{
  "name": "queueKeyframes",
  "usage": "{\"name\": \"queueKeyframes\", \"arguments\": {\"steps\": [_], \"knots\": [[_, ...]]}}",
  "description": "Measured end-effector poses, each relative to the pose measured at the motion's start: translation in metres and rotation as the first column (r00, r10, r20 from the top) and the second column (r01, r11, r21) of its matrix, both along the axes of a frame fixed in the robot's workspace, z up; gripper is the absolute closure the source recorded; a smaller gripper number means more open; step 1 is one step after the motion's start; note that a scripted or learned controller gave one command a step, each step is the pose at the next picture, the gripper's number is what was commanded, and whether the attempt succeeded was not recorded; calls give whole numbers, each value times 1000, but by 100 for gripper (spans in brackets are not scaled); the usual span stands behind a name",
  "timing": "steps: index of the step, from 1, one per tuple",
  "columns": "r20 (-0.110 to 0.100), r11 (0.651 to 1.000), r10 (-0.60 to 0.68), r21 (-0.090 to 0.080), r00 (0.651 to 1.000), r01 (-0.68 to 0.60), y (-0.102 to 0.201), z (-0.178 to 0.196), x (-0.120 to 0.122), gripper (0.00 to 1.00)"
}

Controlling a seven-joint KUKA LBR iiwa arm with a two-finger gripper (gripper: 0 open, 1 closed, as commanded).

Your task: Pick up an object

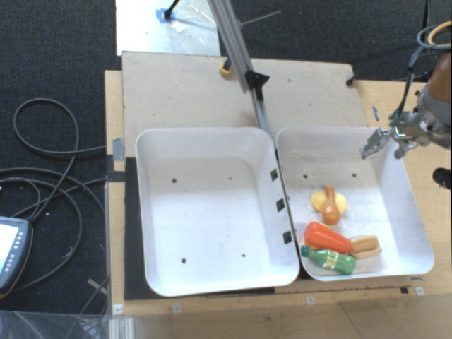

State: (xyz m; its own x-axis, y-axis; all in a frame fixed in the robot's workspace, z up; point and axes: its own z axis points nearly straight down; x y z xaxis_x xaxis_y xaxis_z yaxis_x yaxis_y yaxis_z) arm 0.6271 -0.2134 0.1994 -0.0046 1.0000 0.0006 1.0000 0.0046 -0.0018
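Several toy foods lie in the near half of the right bin (404,203): a yellow piece (340,202) with an orange drumstick-shaped piece (330,208) across it, an orange carrot-like piece (327,237), a green bottle (330,260) and a tan hot-dog bun (366,245). My gripper (385,147) hangs over the far right corner of that bin, well apart from the toys and above them. Its fingers (371,147) are spread open with nothing between them.
The left bin (152,210) sits beside the right one, with black clips along their shared wall. A grey metal pole (236,41) slants down from the top to the bins' far junction. Cables and a tablet (10,249) lie on the floor at left.
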Motion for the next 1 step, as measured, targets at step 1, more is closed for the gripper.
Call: {"name": "queueKeyframes", "arguments": {"steps": [1], "knots": [[3, 1000, 3, -2, 1000, -3, 0, 3, 1, 0]]}}
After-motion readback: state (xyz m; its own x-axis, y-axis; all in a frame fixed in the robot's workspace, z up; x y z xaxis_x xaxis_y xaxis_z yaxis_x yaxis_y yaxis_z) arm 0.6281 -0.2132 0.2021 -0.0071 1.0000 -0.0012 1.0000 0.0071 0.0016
